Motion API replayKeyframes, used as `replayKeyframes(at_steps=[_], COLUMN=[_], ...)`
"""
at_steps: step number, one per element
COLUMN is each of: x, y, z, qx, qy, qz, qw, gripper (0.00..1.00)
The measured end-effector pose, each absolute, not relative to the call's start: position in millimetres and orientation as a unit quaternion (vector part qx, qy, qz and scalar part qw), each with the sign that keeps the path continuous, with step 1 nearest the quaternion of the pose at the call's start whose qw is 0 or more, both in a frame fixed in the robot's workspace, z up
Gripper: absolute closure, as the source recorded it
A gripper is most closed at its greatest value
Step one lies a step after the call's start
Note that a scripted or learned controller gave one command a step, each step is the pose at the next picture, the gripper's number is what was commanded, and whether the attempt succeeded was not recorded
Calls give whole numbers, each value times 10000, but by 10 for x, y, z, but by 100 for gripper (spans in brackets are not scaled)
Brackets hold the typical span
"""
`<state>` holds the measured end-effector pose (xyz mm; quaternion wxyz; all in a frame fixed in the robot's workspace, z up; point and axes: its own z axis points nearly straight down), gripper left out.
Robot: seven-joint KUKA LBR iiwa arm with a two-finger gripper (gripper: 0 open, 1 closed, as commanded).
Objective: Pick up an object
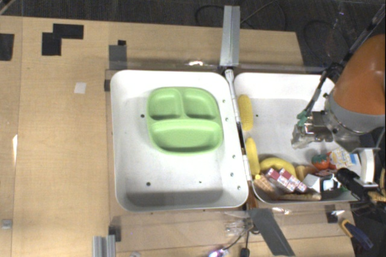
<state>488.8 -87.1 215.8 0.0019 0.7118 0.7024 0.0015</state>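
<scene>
Dark carpet lies behind the wooden bench (54, 147), which carries two white bins side by side.

Left bin (129, 189): holds a green divided tray (184, 119), lying flat near the middle, long axis roughly across the view.

Right bin (274, 99): a corn cob (245, 112) lies against the left wall, long axis running top to bottom of the view. Below it a second yellow piece (251, 155) lies the same way. A banana (274, 163) curves along the lower part, beside a clutter of small boxes (283, 180) and packets in the bottom right corner.

Arm enters from the right. The pincer (304, 132) hangs over the right part of the right bin, above bare floor, just up from the clutter. Whether it is apart or together cannot be told; nothing is seen between its tips.

Progress, as a judgement: no object is lifted yet. Choosing a target, descent, closing and lift all remain. Nearest candidates are the banana and the boxes.
</scene>
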Motion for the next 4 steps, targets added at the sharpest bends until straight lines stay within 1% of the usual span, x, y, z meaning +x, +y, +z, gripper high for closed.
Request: replayKeyframes(at_steps=[1,2,3,4], x=[4887,4886,5321,5343], y=[-872,-851,-910,-862], z=[2157,1005,932,1020], qx=[7119,6766,6102,6092], qy=[7023,7363,7922,7929], qz=[14,13,28,64], qw=[17,29,95,84], gripper=[0,0,0,100])
